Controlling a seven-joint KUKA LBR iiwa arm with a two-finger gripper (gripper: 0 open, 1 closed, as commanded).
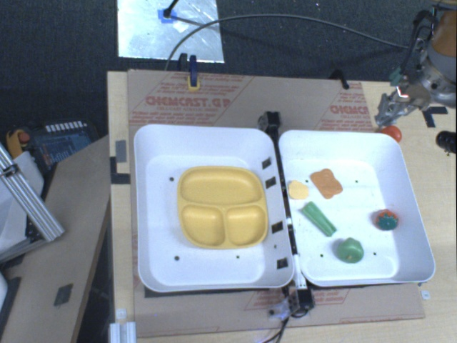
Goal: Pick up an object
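My gripper (390, 122) hangs over the far right corner of the right bin (410, 191), with a small red round object (391, 133) pinched at its fingertips, just above the bin's back rim. On the bin floor lie an orange flat piece (326, 183), a small pale yellow piece (298, 189), a green stick (318, 218), a green rounded item (349, 249) and a teal and red ball (386, 220). All of these are well left of and nearer than the gripper.
The left bin (153, 191) holds a yellow divided tray (220, 206). A black hinge strip (280, 199) runs between the bins. A cable (300, 21) crosses the dark floor behind the bench, and a foil sheet (170, 18) lies at the back left.
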